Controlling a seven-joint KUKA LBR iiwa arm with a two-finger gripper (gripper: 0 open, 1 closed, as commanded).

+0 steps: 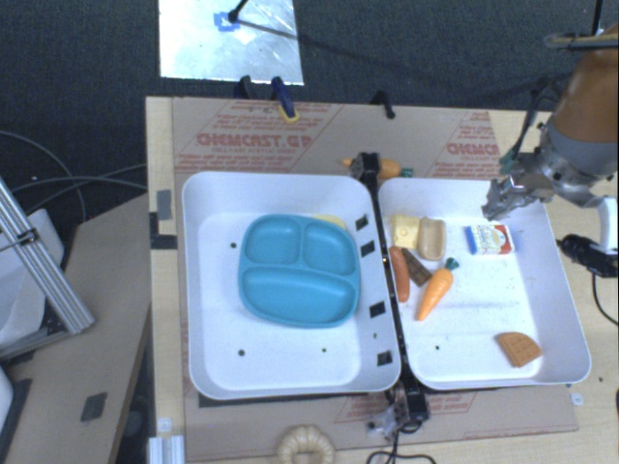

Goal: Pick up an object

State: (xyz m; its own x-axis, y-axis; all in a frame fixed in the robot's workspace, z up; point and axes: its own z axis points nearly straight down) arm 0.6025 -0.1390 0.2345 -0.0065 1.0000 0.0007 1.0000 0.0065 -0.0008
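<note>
My claw (pixel 501 204) hangs low over the far right part of the right shallow white bin (pixel 561 303), its dark tips pointing down and toward the left. I cannot tell from this slant how it is set, and nothing shows pinched in it. Above it my grey wrist bulks out to the right, and the orange band above that climbs toward the upper right corner, so my arm (pixel 580 133) leans in from the right edge, bent downward at the end.

Just beside my claw, a little below and to its left, lies a small white carton with red and blue print (pixel 489 239), flat on the bin floor and apart from the tips. Further left sit a pale yellow wedge like cheese (pixel 405 230) and a tan bread-like lump (pixel 431 239), touching each other. Below them an orange toy carrot with a green top (pixel 435 291) lies at a slant, near a dark brown strip (pixel 417 267) and a slim reddish-orange stick (pixel 400 274) along the bin's left wall. A brown toast-shaped piece (pixel 518 348) rests near the bin's near right corner, well apart from the rest.

The left shallow white bin (pixel 208 356) holds a blue plastic divided plate (pixel 300 269).
</note>
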